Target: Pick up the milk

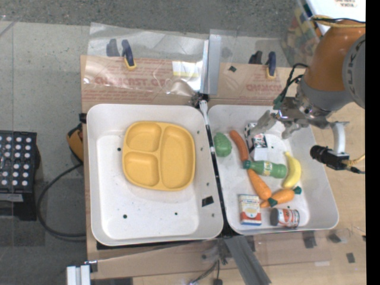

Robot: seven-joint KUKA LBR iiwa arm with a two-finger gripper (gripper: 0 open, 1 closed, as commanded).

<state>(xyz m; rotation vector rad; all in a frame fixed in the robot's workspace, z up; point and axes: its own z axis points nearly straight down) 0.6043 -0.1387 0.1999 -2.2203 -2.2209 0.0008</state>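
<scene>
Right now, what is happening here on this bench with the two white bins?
A grey robot arm with an orange band reaches in from the right, and its two-finger gripper hovers over the right white bin, near its far side. The small white and orange milk carton stands near that bin's front edge, apart from the gripper and untouched. Toy carrots, a banana, a green bottle and a can lie around it. The left white bin holds a yellow divided tray.

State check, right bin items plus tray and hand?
milk carton: upright, untouched, bin's near edge
can: on its side
green bottle: lying flat
banana: lying flat
yellow tray: left bin, flat
hand: over right bin's far end, nothing held
</scene>
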